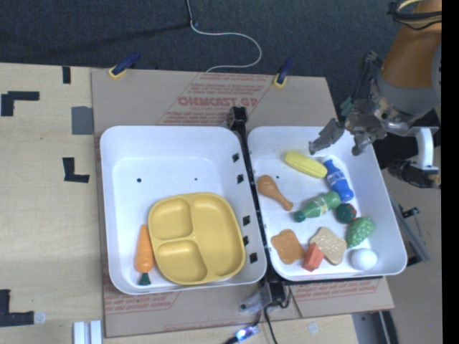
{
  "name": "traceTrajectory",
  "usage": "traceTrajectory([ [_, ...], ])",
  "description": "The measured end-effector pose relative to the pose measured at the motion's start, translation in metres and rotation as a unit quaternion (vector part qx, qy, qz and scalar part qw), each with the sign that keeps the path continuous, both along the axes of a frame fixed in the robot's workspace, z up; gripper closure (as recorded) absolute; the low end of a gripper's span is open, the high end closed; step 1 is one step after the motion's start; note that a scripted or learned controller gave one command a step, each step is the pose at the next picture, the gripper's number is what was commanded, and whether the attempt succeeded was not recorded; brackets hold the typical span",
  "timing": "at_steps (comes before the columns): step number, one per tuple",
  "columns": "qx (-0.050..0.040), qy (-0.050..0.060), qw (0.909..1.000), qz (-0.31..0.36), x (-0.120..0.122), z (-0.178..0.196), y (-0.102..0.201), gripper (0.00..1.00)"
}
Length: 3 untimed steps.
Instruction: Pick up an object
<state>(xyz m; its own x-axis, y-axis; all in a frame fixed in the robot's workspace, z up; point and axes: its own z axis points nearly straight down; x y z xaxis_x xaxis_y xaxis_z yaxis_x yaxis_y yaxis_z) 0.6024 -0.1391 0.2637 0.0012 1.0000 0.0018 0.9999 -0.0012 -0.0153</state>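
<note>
Grey end effector (343,142) is held spread and unladen above the right bin (384,192), near the corn cob (305,165).

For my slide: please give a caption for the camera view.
Open gripper above right bin of toy food; left bin holds yellow tray.

Bench (43,213) with two white bins (115,192)
</note>
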Motion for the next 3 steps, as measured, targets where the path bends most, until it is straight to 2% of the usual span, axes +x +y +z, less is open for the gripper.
traceTrajectory([
  [1, -0.0011, -0.006, 1.0000, 0.001, 0.002, 0.007, 0.000, 0.00],
  [3, -0.0003, -0.002, 1.0000, 0.001, -0.007, -0.125, 0.006, 0.00],
])
